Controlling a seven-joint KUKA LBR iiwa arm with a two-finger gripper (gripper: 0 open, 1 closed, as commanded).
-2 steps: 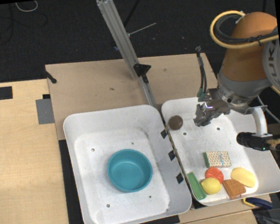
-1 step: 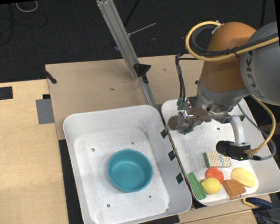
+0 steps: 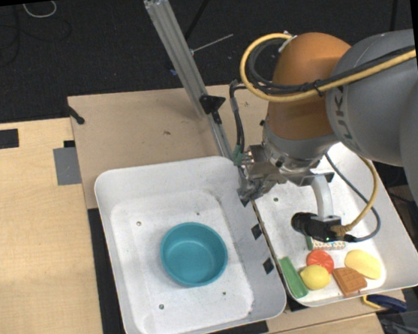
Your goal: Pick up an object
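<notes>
A teal bowl (image 3: 194, 253) sits upright in the middle of the left bin (image 3: 123, 203). Along the near edge of the right bin (image 3: 403, 267) lie a green stick-shaped piece (image 3: 292, 277), a yellow ball (image 3: 315, 277), a red ball (image 3: 320, 258), a brown block (image 3: 350, 280) and a yellow lemon-shaped piece (image 3: 362, 263). My gripper (image 3: 250, 185) hangs low over the seam between the two bins, at the far left corner of the right bin. It is well apart from the bowl and from the cluster of small items.
A dark part with a white bracket (image 3: 314, 221) hangs under the wrist over the right bin, trailing a yellow cable. A slanted aluminium bar (image 3: 184, 59) rises behind the bins. The arm's grey and orange body covers the far part of the right bin.
</notes>
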